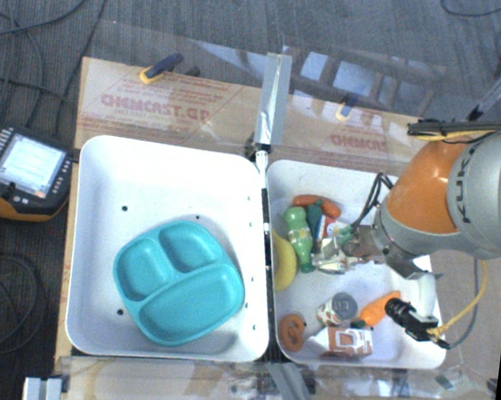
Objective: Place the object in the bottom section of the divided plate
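Right bin, centre right of frame: gripper [331,251] down among toys; jaw state cannot be told.
Turquoise three-section plate [179,282] sits tilted in the left bin [106,185], largest section toward lower right, apart from the gripper.

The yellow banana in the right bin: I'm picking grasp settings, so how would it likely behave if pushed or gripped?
The banana looks like smooth plastic, so probably light and slippery. It leans against the right bin's wall, so a push would likely slide it along. Its curve may rock.
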Robot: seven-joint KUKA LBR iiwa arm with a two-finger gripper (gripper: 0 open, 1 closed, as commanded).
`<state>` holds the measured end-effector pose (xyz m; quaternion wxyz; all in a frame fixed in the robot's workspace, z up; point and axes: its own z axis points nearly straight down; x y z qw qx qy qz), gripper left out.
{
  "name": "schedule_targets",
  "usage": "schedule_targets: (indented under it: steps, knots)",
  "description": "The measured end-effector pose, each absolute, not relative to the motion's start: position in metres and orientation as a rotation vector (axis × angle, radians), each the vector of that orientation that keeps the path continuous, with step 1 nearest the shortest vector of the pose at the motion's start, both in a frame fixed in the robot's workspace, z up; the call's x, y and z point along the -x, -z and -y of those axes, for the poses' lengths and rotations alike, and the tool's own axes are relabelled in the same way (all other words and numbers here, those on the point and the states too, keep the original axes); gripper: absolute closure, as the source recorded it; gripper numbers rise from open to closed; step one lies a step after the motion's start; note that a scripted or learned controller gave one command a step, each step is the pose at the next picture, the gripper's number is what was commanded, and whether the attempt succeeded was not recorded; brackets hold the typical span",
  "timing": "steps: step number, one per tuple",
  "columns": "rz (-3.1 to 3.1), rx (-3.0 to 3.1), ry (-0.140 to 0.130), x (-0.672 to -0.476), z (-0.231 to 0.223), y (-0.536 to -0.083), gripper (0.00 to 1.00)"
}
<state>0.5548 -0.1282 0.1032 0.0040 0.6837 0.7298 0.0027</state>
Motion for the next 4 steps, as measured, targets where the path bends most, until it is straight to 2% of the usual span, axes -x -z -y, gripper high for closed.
schedule_targets:
  steps: [1, 2, 3, 4]
  knots:
    - [-2.288, -2.144, -0.008, -0.555, 0.128, -0.111, 1.00]
    - [-2.300, -2.141, 0.003, -0.569, 0.041, -0.210, 1.00]
    - [-2.378, -2.059, 0.006, -0.498, -0.035, -0.182, 1.00]
    - [-2.483, -1.927, 0.004, -0.514, -0.101, -0.232, 1.00]
